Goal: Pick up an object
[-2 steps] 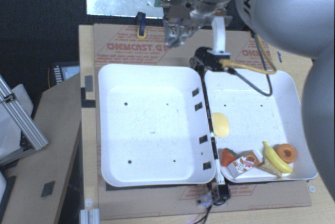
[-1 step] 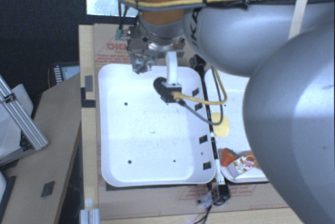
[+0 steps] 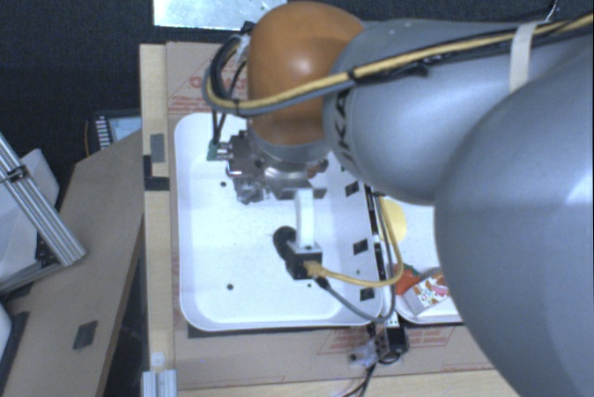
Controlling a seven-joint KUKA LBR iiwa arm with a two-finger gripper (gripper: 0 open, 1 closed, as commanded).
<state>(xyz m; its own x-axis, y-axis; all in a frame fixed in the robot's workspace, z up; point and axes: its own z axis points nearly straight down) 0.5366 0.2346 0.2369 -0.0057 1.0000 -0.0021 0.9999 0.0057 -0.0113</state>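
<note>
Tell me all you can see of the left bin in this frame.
The left bin is a shallow white tray, plastic by its look, with rounded corners and a low raised rim. A few small dark specks dot its floor. It lies flat on the brown bench, beside the right bin. The arm hangs over it and hides its far right part.

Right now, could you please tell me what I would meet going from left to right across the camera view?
aluminium rail → left white bin → yellow object → red-and-white packet
</note>
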